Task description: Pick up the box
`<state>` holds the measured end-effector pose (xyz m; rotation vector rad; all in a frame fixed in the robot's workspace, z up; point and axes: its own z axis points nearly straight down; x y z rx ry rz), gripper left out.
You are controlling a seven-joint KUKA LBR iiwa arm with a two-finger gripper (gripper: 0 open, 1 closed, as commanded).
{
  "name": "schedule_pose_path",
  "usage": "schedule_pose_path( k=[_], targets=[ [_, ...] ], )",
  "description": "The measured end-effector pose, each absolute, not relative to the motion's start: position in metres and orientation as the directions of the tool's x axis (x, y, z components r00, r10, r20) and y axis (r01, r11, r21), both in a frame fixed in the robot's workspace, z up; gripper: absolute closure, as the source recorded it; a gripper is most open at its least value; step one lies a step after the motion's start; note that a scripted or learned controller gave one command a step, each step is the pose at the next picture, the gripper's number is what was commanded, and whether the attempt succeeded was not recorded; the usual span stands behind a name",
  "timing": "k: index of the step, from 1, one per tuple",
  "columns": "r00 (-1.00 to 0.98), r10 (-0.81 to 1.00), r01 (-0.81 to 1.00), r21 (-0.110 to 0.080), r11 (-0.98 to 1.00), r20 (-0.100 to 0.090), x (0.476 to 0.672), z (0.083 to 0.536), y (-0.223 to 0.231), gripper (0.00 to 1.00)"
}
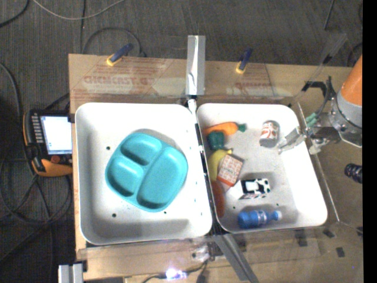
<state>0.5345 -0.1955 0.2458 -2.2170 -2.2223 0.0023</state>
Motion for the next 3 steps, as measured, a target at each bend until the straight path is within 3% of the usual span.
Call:
schedule_pose_path(
  k=[1,2,3],
  targets=[
    [-0.052,0.999,0.999,-0.002,0.052,0.002,0.511,0.110,-0.164,0.00],
    [-0.006,1.000,1.000,-0.002,0.006,-0.002,0.574,0.151,-0.212,0.00],
    [-0.111,0.994,0.994,-0.002,0.111,0.003,0.629,0.109,-0.217,0.00]
  ],
)
